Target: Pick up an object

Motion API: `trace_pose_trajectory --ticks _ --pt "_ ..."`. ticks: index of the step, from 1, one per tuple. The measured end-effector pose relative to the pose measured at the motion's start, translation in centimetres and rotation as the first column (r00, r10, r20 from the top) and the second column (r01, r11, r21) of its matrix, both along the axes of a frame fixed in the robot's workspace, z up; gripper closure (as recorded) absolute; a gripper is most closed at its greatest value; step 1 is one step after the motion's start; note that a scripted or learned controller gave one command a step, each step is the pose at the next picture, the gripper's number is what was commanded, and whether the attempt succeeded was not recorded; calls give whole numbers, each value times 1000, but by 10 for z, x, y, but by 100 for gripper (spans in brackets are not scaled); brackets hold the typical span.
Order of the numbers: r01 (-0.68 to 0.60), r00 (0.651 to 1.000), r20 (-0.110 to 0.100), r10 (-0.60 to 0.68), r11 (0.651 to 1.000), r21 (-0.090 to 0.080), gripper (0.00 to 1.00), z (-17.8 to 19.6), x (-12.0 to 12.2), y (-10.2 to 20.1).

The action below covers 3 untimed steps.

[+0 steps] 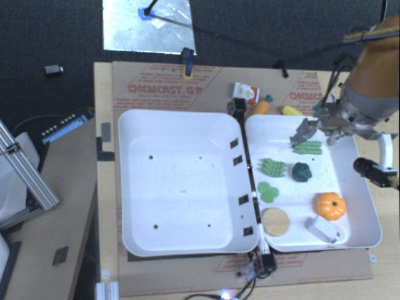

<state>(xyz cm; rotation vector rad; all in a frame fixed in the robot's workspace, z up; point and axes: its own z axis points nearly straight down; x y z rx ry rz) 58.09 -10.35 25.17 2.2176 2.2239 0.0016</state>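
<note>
Green bean pod (pixel 307 147) lies just beneath the end effector (pixel 305 132), whose grip state I cannot tell.

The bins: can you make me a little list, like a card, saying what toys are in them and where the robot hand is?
left bin: white, nothing seen inside
right bin: white, holds the toys
toys near the middle: light green leafy piece, dark green lump, green flat piece
toys near the front: tan round disc, orange pumpkin, white block
toy at the back: green bean pod
gripper: over the back of the right bin, just above the bean pod
holding anything: cannot tell
</note>
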Motion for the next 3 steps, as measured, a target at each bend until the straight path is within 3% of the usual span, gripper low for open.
trace_pose_trajectory --ticks 1,2,3 --pt "-3 1000 3 3 1000 0 100 11 1 0" --pt "-4 1000 21 4 1000 -4 100 188 20 1" --pt "-3 1000 4 3 1000 0 100 209 -40 12"
